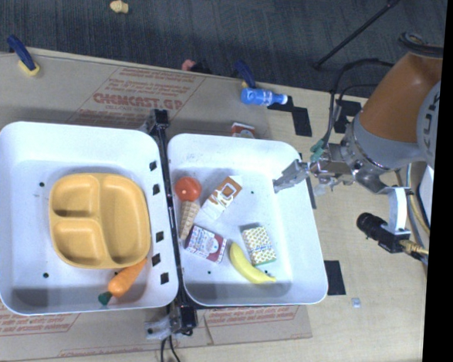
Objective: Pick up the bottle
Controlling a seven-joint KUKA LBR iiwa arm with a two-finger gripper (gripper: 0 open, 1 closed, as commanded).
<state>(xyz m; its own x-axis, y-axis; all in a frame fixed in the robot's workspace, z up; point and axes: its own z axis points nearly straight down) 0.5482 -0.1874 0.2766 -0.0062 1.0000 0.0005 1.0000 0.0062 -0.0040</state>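
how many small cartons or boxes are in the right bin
3, all in the right bin: an orange and white carton near the middle, a red and white carton below it, and a yellow checkered box beside the banana. None looks hidden.

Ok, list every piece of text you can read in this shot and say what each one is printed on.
"CHEMCAST GP": red print on the brown cardboard sheet under the bins, readable above the left bin.
Smaller red lines around it and along the sheet's front edge: too blurred to read.
Red and white carton, orange and white packet, yellow checked box, all in the right bin: print too small to read.
Blue bottle: no legible label.
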